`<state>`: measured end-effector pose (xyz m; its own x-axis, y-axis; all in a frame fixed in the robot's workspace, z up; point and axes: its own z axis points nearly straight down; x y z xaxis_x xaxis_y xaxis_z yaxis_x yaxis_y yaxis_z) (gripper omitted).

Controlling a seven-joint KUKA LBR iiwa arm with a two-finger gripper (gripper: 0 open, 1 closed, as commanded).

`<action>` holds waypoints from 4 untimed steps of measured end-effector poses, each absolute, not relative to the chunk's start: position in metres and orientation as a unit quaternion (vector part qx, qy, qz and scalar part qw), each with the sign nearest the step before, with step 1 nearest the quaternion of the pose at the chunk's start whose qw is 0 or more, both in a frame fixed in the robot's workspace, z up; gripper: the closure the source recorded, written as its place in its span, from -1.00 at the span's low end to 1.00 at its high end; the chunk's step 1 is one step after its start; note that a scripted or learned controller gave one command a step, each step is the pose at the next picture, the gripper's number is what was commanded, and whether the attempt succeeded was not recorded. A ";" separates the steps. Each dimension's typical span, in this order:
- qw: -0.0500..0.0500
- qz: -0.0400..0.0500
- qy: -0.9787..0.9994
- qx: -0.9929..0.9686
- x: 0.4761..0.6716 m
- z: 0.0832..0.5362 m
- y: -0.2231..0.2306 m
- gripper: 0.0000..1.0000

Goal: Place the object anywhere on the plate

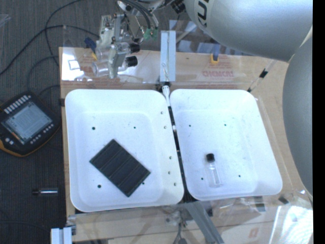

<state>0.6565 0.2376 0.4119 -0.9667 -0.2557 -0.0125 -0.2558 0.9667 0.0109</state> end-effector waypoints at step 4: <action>0.012 0.015 0.991 -0.130 0.658 0.451 0.243 1.00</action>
